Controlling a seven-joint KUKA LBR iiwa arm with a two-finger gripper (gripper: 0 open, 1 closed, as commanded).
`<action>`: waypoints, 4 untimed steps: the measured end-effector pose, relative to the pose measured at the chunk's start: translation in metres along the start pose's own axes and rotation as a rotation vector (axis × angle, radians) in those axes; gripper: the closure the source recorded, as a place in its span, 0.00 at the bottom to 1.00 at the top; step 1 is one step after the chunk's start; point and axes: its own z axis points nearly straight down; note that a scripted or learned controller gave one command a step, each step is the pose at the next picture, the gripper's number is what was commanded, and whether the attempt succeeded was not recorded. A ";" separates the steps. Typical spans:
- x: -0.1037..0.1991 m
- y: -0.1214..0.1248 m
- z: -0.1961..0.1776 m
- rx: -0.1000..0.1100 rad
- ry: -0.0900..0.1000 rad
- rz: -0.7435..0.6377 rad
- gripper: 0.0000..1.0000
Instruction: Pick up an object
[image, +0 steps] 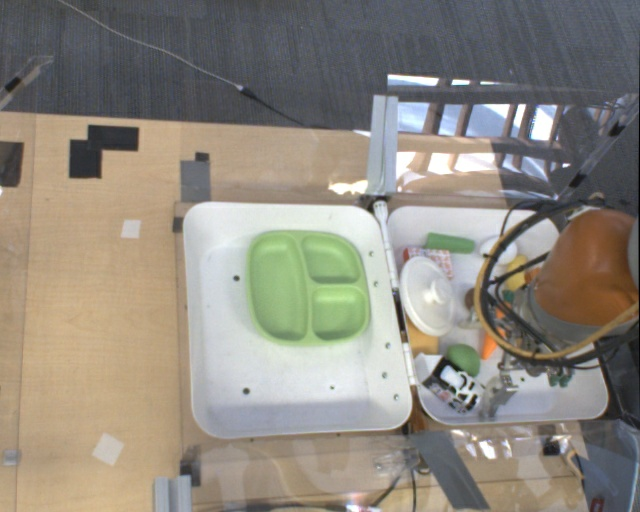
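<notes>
Two shallow white plastic bins, side by side on a pale wood-grain bench. Left bin: smooth, rounded corners, small dark dots across the floor, holding one glossy light-green divided plate with three compartments, lying flat near the middle. Right bin: crowded. Noted inside: a white domed lid-like piece near the shared wall; a slim green bar-shaped item toward the far edge; a round green ball-like item; a black-and-white patterned item at the near-left corner; a flat packet with red print partly under the white piece; an orange sliver beside the green ball; something yellow mostly covered by cables.

Grey arm with rounded orange band entering from the right, hanging low over the right half of the right bin, wrapped in loops of black cable. Gripper seen as pale metal fingers pointing down near the bin's near edge, just right of the black-and-white item. Finger state: cannot tell; too small and blurred. Nothing seen between them.

Obstructions: arm and cables cover much of the right bin's floor. Metal frame behind the bins, reflections blurring its detail. Dark carpet beyond the bench, a thin wire across it. Black markers on the bench at far left.
</notes>
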 end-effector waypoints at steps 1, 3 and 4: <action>-0.008 0.000 -0.017 0.005 -0.026 -0.006 1.00; 0.007 0.039 -0.073 -0.004 0.010 0.031 1.00; -0.001 -0.005 -0.076 -0.001 0.001 -0.512 1.00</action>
